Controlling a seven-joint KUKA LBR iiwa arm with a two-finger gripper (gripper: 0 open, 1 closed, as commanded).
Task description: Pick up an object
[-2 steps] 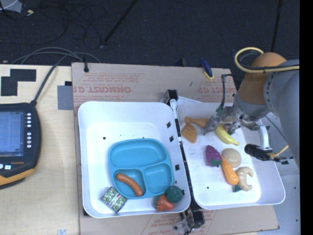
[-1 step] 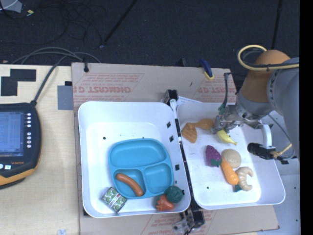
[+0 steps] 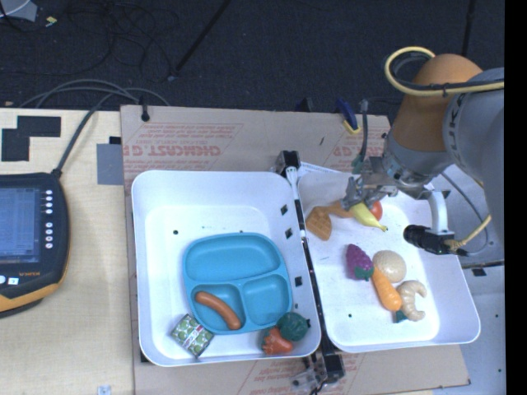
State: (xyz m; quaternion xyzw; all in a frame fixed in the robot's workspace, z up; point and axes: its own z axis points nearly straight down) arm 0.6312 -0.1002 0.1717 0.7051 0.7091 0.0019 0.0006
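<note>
Nearest, the carrot (image 3: 385, 290) lies in the right bin (image 3: 453, 319), and beyond it, at that bin's far side, the grey arm bends down from the right, its gripper (image 3: 363, 197) low over the banana (image 3: 365, 215), grip state impossible to tell.

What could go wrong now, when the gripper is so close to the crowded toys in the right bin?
1. The gripper is low over the yellow banana, with a red piece and an orange-brown toy close beside it; closing might catch two things or push one aside.
2. The banana looks curved and smooth, so it may slip out.
3. This cluster lies near the right bin's far wall, which might hinder the fingers.
</note>
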